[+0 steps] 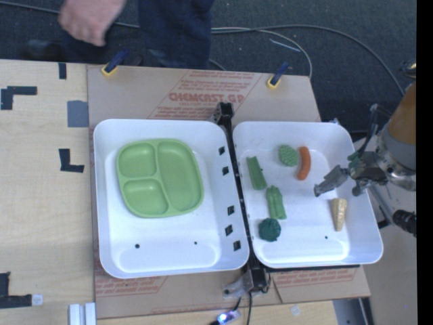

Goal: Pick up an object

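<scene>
The gripper (336, 182) hovers at three o'clock over the right bin (358, 249), fingers spread, pinching nothing. A pale corn piece (339, 214) lies just below, at five o'clock.

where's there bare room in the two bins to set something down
Left bin: a bare strip along the near wall below the green divided plate. Right bin: bare floor along the near wall, between the dark green broccoli piece and the pale corn piece. Crowded: its middle, where the green sticks, round green piece, orange sausage and gripper cluster.
</scene>
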Robot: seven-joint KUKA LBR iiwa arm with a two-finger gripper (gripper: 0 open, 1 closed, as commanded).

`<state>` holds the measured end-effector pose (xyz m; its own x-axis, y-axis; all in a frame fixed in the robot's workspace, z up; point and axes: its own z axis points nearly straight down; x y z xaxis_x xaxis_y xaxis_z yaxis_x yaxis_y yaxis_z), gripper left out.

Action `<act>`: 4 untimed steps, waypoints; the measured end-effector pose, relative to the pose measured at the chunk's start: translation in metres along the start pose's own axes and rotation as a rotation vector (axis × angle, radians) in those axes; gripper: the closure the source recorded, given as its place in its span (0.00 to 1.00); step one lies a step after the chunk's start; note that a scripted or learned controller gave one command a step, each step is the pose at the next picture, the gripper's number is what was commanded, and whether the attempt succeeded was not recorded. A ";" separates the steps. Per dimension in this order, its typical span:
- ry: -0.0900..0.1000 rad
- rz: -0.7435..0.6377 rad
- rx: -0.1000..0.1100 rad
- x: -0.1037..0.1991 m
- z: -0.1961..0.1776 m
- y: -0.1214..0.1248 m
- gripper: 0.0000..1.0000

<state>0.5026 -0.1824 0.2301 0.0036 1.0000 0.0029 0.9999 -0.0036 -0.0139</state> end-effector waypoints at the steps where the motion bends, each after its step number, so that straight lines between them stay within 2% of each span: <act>1: -0.003 -0.004 -0.012 0.000 -0.006 0.003 0.00; 2: -0.001 -0.004 -0.006 0.004 0.056 -0.003 0.00; 4: -0.004 -0.004 -0.013 -0.001 0.147 -0.002 0.00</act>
<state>0.4987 -0.1824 0.0827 -0.0009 1.0000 -0.0012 1.0000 0.0009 -0.0012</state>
